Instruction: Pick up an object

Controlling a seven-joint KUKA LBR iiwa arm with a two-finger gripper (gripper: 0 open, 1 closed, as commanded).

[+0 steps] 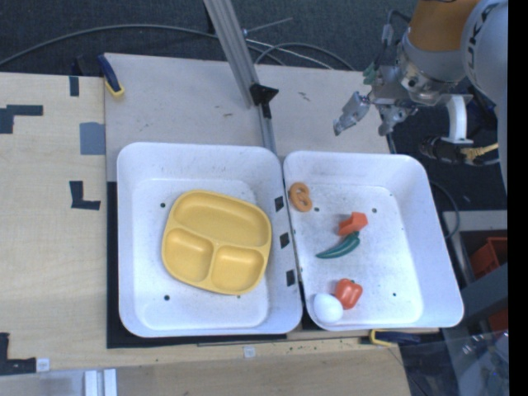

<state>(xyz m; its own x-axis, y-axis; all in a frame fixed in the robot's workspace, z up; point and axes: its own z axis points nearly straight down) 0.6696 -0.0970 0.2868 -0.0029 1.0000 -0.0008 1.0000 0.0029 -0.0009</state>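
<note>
The right bin (429, 221) holds several small items: an orange pretzel (300, 196) near its back left corner, a red-orange block (354, 223), a green chili (340, 247), a red pepper (348, 293) and a white egg (327, 308) at the front. My gripper (367, 123) hangs above the bench behind the right bin's back rim, well away from all of them. Its two fingers are spread, open, with nothing between them.
The left bin (132, 221) holds a yellow divided plate (216, 242). A slanted metal post (235, 40) rises behind the seam between the bins. Cables lie on the dark floor at the back.
</note>
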